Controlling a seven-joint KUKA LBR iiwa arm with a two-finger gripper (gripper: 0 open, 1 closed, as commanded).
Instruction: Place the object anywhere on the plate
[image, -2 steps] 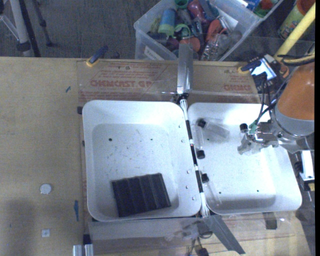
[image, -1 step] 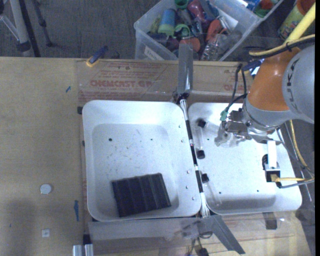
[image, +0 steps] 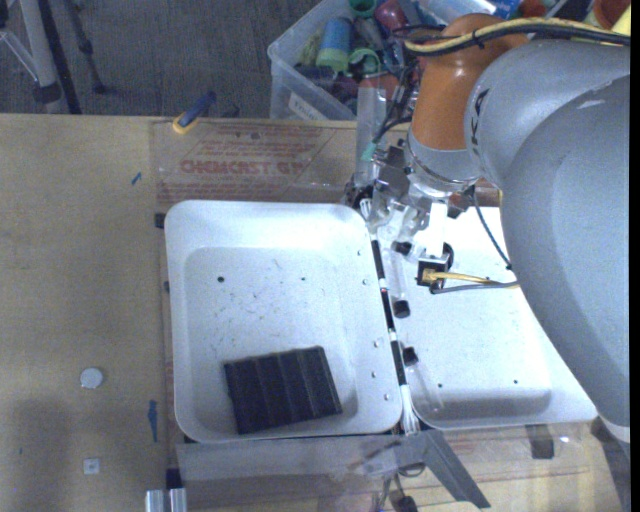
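**Ana:** Tan bench comes first, nearest the camera. What sits on it?

**Ben:** A small pale disc lies on the bare wood at the left. Beside it stand the two white bins, edge to edge.

**Ana:** And the task's thing?

**Ben:** A black ribbed slab lies flat in the left bin, in its near part. It is turned slightly, and its near-left corner is close to the bin's wall. The floor beyond it is bare and speckled with dark flecks.

**Ana:** What about the right bin?

**Ben:** The grey arm hangs over much of it and hides its right side.

**Ana:** Where is the end effector?

**Ben:** Farther back, below the orange band, over the far end of the seam between the bins. It is well apart from the slab. I cannot tell whether it is wide or narrow, because the parts there blur together.

**Ana:** What is behind that?

**Ben:** A clear sheet with red lettering lies flat on the bench past the left bin. Beyond it stands a clear tub of mixed coloured items.
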